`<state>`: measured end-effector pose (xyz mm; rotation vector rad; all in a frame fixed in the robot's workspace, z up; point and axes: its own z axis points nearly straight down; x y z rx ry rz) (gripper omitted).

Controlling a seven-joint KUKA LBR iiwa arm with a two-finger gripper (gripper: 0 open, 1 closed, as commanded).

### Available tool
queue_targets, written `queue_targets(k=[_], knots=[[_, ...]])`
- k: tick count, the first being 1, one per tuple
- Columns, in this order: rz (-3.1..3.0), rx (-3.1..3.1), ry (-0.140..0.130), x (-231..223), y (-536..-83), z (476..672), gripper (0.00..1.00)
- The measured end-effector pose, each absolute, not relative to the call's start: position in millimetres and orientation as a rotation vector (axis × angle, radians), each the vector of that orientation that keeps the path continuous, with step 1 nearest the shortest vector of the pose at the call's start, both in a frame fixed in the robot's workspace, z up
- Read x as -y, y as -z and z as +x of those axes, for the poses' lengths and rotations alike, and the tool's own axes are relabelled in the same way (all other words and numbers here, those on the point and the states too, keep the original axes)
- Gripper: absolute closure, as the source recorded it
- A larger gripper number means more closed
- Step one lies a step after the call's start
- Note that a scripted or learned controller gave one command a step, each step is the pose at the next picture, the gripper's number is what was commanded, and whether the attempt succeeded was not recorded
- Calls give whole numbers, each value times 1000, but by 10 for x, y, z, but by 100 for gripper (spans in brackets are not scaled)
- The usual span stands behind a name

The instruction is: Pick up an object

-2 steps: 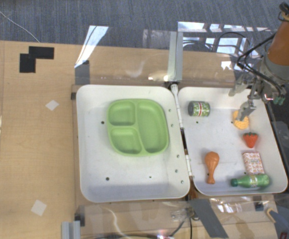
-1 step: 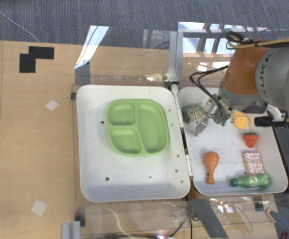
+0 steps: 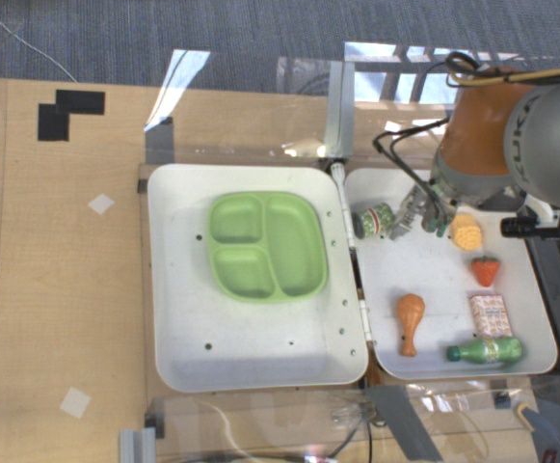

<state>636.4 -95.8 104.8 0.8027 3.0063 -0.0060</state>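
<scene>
Down at the bench, two shallow white bins sit side by side: the left white bin carries a lime-green plastic divided plate with three compartments, lying flat near its middle. The right white bin has the toys. A small green-and-white can lies on its side in the upper left part, just beside the divider between the bins. A yellow bumpy corn-like piece sits near the upper middle, with a red strawberry just below and to its right. Lower down, an orange-brown plastic drumstick lies left of centre, a pink patterned box rests to the right, and a green plastic bottle lies on its side along the bottom edge, touching or nearly touching the box. The grey arm with its orange band reaches in from the right; its two-finger gripper hangs low between the can and the corn piece, and whether the claw is released or clenched cannot be told from here
</scene>
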Motion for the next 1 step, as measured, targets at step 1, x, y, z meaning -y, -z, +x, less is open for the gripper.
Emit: queue_targets(k=[1], knots=[[1334, -2832, -7, 754, -1894, 6124, 100]])
